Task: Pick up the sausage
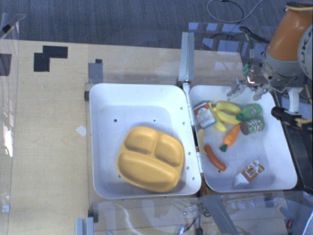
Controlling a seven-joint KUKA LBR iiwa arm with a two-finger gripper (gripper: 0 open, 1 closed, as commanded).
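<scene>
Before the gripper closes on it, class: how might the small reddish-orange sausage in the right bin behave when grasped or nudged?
The small reddish-orange sausage is a smooth cylinder lying flat, so it would probably roll if nudged sideways. It looks glossy, so it may slip. It lies apart from the orange toy carrot, so a grasp looks unobstructed.

Bench (49, 131): pale wood, matt. Two bins (107, 102): white plastic, smooth, slight sheen. Yellow tray (150, 158): moulded plastic, glossy. Sausage (214, 157): smooth, shiny, plastic-looking. Floor at frame's top (122, 9): grey carpet, rough weave.

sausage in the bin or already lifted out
In the bin. The sausage lies flat on the floor of the right bin, below the carrot; the gripper is at the far edge.
</scene>
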